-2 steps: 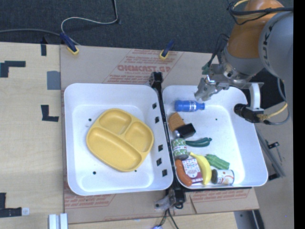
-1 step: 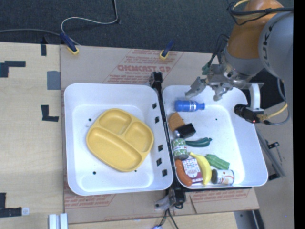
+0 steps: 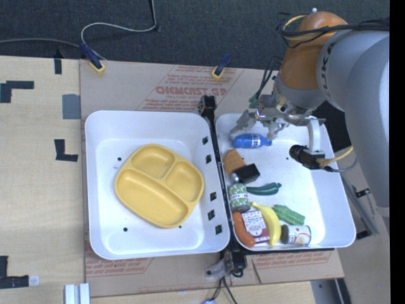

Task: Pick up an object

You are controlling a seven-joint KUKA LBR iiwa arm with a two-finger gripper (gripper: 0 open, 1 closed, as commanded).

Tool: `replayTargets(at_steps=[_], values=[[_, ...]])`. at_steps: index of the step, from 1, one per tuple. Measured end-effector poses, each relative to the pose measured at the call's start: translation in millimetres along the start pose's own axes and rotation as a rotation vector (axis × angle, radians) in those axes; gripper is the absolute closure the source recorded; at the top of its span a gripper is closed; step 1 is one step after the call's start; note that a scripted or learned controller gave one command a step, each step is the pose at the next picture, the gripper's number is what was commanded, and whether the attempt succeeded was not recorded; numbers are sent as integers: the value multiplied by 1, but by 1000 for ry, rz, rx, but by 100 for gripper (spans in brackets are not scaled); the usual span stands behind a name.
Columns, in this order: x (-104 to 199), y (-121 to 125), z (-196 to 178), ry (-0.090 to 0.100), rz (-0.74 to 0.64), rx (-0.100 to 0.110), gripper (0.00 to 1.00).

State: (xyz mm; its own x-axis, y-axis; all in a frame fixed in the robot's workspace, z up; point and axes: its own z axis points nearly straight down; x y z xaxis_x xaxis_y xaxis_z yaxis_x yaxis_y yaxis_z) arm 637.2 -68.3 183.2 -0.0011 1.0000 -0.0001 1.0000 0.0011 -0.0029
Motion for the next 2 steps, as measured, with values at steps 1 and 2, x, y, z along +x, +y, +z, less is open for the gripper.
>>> replayTargets(at_steps=[1, 2], values=[[-31, -13, 94, 0, 0, -10, 0], [-29, -10, 81, 3, 0, -18, 100]])
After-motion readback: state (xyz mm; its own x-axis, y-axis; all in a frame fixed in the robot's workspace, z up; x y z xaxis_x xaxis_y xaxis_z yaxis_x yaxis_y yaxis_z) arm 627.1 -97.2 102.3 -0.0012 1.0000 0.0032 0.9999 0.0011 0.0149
